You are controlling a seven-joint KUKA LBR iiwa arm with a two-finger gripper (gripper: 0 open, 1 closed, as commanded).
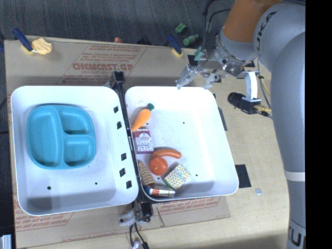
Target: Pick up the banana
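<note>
My gripper [197, 79] hangs over the far rim of the right bin [207, 139], open, with nothing between its fingers. Well below it, along the bin's left and near side, lie several toy items. They are a carrot [141, 116], a small red-brown box [143, 140], a curved orange-red piece [166, 153], a round orange-red fruit [158, 165], an ice-cream cone [146, 173], a colourful patterned box [177, 176] and a dark tube [161, 192]. I cannot pick out a yellow banana shape among them. The gripper touches none of them.
The left bin [31, 191] holds a blue divided tray [61, 136]. A black clip strip [123, 134] runs between the bins. Cardboard [98, 61] lies under both. Clamps [174, 44] and a yellow object [41, 46] sit at the bench's far edge.
</note>
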